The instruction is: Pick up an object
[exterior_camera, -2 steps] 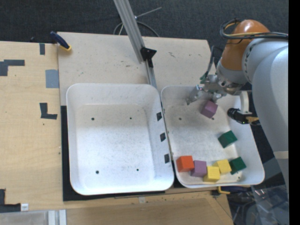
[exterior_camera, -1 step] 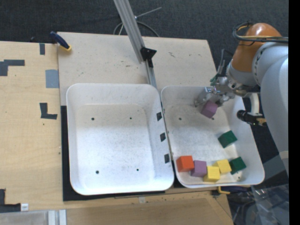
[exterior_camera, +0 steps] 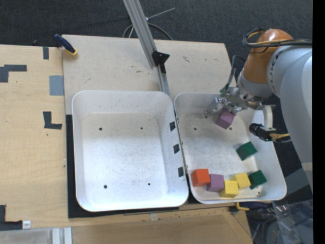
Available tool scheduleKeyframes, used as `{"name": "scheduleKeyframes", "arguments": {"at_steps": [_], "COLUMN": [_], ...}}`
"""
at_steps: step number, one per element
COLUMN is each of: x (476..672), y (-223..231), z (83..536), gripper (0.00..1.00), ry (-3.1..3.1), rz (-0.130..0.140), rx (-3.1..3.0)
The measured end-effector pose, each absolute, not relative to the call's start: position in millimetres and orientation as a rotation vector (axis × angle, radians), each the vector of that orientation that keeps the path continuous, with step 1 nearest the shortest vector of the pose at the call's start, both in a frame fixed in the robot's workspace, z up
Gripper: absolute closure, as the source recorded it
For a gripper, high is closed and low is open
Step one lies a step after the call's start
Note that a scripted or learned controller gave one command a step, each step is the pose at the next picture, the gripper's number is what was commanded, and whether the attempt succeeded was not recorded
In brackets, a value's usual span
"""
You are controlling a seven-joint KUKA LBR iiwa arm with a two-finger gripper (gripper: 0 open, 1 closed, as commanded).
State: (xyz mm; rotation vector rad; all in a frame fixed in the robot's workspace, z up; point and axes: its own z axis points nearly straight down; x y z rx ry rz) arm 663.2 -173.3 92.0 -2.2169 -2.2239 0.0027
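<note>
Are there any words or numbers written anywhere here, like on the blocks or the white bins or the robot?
No readable text: there are no words, numbers or brand names to read.
The blocks in the right bin, like the purple block by the gripper, have plain faces.
The left bin has small dark dots, not letters.
The grey marks on the wooden board are tape pieces, not writing.

Matt wooden counter (exterior_camera: 30, 136); smooth white plastic bins (exterior_camera: 81, 151), lightly speckled; glossy orange band (exterior_camera: 266, 44); brushed metal rail (exterior_camera: 139, 19).
</note>
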Motion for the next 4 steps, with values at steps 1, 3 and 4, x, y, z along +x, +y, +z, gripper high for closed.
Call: {"name": "scheduleKeyframes", "arguments": {"at_steps": [1, 3, 4], "x": [663.8, 622.7, 624.5], "y": [-174.3, -173.6, -172.6], "z": [102.0, 91.1, 101.0], "gripper": [1.00, 0.00, 1.00], "ry": [-2.224, -2.219, -2.222], "rz": [0.002, 0.006, 0.002], "rx": [-2.217, -2.218, -2.217]}}
